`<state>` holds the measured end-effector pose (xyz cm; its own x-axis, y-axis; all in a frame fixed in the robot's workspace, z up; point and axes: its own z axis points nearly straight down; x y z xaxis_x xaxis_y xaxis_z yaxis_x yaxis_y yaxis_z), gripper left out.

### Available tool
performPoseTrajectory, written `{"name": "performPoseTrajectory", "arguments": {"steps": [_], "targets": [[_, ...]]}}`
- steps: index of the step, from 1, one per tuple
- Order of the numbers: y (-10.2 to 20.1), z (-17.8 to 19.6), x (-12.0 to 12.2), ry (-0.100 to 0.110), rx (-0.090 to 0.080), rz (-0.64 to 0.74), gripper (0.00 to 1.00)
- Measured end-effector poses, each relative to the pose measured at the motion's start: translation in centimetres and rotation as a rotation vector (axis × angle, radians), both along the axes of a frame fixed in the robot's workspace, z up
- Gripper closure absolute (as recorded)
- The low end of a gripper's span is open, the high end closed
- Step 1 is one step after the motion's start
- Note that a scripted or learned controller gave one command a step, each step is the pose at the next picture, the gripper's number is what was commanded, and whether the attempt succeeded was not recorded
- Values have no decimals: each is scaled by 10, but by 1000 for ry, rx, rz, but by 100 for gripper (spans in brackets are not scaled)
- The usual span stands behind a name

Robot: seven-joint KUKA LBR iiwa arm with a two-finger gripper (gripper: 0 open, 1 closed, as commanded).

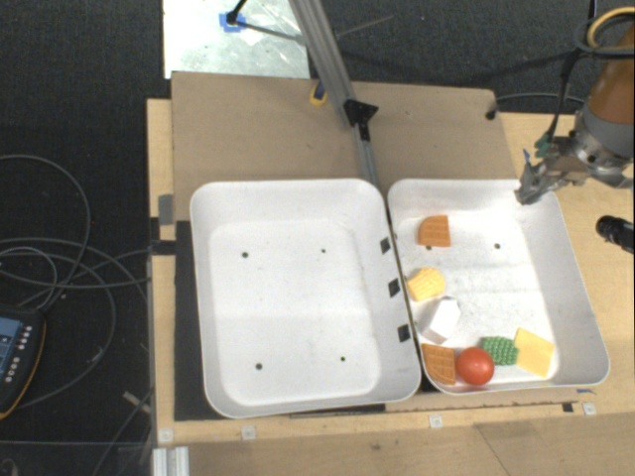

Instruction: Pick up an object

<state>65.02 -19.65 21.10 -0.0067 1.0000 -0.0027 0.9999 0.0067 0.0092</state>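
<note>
The gripper (529,188) hangs over the far right corner of the right bin (571,256), and whether its pincer is released or clenched cannot be told from this slant; nothing shows between its tips. The things to pick all lie in that right bin, well apart from the gripper. Farthest back is an orange-brown block (434,231), squarish with a rounded top, sitting alone on the white floor. Nearer, close to the bin's left wall, lies a yellow corn piece (426,285) with a kernel-textured surface. Just nearer than that is a white angular block (442,317), hard to separate from the white floor. Along the near wall sits a cluster: an orange waffle-textured piece (438,362) at the left, a round red tomato (476,367) touching it, a small green knobbly piece (500,349) just right of the tomato, and a yellow wedge (534,351) at the right end. The left bin (288,296) sits beside the right one, their walls meeting. No brand, label or legible writing can be made out on any of these things.
</note>
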Motion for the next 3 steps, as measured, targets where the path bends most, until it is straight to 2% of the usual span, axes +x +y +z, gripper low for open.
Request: {"name": "performPoseTrajectory", "arguments": {"steps": [1,3], "targets": [[0,51,2,1,0,0,100],[111,26,-1,9,5,4,100]]}}
